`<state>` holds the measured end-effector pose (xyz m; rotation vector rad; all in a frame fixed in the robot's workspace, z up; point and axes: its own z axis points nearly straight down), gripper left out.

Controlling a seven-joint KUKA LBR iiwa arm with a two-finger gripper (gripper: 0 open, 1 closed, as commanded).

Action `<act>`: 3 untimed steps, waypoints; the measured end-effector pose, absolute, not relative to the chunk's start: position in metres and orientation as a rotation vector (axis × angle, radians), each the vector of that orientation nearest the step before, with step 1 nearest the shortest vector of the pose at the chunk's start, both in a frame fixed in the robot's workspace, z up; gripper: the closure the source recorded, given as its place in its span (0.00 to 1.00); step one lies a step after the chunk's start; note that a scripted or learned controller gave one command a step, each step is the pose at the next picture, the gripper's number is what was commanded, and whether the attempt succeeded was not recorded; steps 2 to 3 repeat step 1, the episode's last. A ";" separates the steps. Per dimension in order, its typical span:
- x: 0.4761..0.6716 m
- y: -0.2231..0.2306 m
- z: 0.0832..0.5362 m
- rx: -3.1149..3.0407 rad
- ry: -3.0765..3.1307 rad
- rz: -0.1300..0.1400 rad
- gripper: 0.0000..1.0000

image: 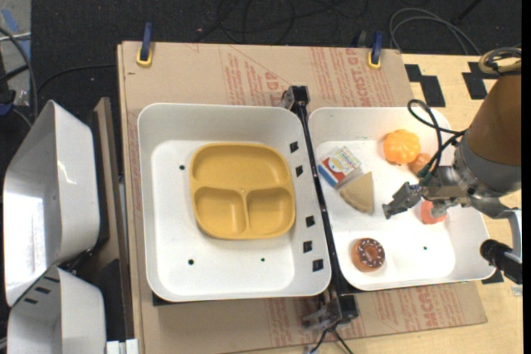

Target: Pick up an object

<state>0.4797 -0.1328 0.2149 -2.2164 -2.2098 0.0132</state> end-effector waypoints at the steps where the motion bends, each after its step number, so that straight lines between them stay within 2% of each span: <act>1: 0.483 -0.132 0.221 -2.220 -2.221 0.001 0.00; 3: 0.483 -0.132 0.221 -2.220 -2.221 0.001 0.00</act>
